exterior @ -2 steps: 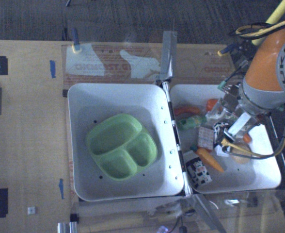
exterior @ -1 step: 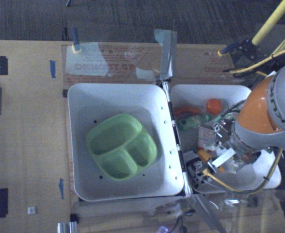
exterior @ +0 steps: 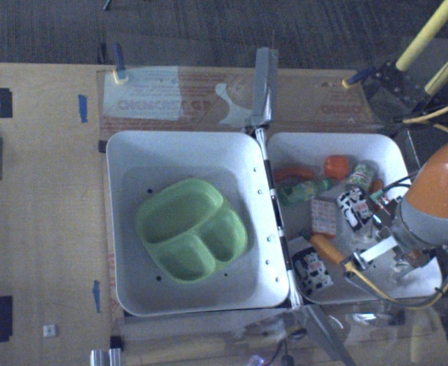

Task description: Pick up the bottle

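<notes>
Toward the far side of the right bin (exterior: 395, 147), the bottle (exterior: 360, 176) lies among clutter. It is small, with a pale label and a darker cap end, and blur leaves its print unreadable. Just left of the bottle is an orange-red lump (exterior: 336, 165). Farther left of it a red piece (exterior: 294, 174) lies above a green thing (exterior: 304, 191); both are too soft in outline to name. Just below the bottle lies a black-and-white packet (exterior: 352, 206), and whether the two touch cannot be told. Below and left of the bottle are a pinkish card (exterior: 323, 216), an orange stick (exterior: 327, 246) and a second black-and-white packet (exterior: 312, 270), this last against the bin's wall. Right of and below the bottle, the arm (exterior: 430, 218) reaches in, mostly cut off by the frame edge. Its orange band (exterior: 437, 178) and grey wrist cover that part of the bin. The jaws are somewhere beneath the wrist, where metal and shadow blur together, so whether they are open or closed cannot be told. Well left of the bottle, the other bin (exterior: 125, 227) holds a green plate (exterior: 192, 227) with three compartments, set askew. Both bins rest on a wooden worktop (exterior: 41, 204).
</notes>
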Tool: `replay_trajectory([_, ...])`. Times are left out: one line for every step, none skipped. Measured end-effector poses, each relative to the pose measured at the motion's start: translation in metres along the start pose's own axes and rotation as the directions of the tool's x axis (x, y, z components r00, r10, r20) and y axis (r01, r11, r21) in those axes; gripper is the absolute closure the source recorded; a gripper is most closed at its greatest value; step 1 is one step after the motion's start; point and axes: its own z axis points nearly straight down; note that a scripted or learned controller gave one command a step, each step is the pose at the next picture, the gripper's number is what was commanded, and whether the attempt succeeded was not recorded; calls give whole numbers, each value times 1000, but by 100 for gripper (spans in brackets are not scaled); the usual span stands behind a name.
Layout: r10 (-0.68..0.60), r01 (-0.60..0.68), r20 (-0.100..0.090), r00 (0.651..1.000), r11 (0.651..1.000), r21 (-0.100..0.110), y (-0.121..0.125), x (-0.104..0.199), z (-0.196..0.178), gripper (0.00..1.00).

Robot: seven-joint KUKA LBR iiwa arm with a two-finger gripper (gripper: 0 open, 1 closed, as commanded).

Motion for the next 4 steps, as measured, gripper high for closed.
replay_trajectory([170,-170,2,986,986,1,47,-30,-101,0])
replay_trajectory([73,-73,3,997,997,4,-65,43,-98,0])
replay_trajectory([207,-207,2,978,978,0,-38,44,-90,0])
replay_trajectory([360,-360,4,933,933,3,15,-10,-70,0])
